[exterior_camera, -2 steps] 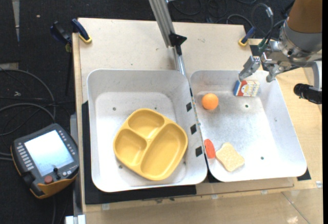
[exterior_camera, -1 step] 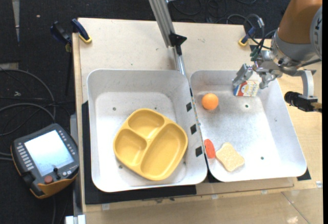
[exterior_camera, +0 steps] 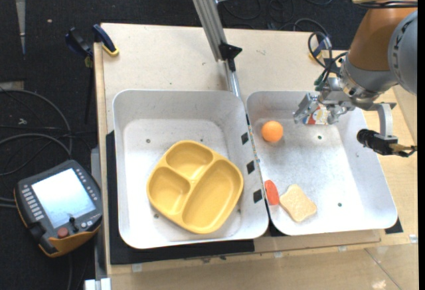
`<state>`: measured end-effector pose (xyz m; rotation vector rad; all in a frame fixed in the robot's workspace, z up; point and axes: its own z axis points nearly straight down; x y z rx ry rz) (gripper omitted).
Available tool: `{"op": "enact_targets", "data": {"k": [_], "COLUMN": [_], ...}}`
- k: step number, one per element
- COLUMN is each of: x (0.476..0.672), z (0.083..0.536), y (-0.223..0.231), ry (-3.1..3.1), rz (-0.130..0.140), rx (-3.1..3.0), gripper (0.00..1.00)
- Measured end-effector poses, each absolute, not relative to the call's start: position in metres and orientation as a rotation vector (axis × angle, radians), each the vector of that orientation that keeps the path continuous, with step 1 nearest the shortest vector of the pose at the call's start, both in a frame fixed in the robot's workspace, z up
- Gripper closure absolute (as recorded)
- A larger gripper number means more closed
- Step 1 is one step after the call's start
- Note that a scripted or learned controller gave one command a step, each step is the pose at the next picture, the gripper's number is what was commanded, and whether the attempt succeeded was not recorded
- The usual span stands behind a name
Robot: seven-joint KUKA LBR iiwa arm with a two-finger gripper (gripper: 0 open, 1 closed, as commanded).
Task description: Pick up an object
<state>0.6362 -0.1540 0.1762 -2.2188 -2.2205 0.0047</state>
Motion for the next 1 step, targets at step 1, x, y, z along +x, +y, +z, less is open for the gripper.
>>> {"op": "enact_targets", "data": {"k": [1], "x": [0.6329], "z": [0.1119], "y": [-0.1523], "ry": [-2.219], "rz": [0.006], "rx": [-2.217], "gripper": [0.00]}}
